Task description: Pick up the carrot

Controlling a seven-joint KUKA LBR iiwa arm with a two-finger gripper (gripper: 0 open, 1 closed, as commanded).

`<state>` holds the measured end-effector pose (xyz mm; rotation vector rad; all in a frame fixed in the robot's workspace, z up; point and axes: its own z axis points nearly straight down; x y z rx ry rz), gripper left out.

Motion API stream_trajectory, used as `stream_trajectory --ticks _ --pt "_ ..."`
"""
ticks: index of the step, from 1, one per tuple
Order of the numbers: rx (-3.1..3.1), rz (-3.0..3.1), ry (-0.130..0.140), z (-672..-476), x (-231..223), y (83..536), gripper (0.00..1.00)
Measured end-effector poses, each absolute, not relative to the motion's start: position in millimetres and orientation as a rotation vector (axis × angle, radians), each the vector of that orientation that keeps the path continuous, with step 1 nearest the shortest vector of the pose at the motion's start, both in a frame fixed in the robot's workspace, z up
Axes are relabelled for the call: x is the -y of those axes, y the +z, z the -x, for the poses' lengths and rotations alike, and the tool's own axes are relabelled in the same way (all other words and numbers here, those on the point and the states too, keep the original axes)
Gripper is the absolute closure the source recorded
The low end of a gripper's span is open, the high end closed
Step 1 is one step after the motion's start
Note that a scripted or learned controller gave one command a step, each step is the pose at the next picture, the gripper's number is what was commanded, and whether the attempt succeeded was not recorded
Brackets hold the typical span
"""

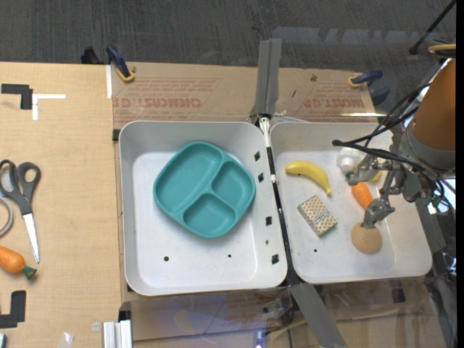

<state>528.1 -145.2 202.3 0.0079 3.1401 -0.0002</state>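
Hand (375, 210) over the right bin (406, 267)
Its grip state is unclear; the carrot (361, 194) lies just beside it, left.

The cardboard sheet (217, 96) behind the bins bears red mirrored lettering, too blurred to read surely.

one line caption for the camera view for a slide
Pincer poised at the small orange carrot in the right white bin, beside a yellow banana.

This is a robotics lab: two white bins (130, 216) sit on a plywood counter (58, 158) over clamped cardboard (188, 96), with tape markers (18, 96), blue clamps (119, 62) and cabling (395, 118).
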Motion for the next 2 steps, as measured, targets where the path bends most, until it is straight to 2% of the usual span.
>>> stream_trajectory --ticks 1,2 --pt "-3.137 0.019 -0.002 -550.9 181.6 92.9 0.00" --pt "-3.133 0.027 -0.004 -552.8 180.0 103.2 1.00"
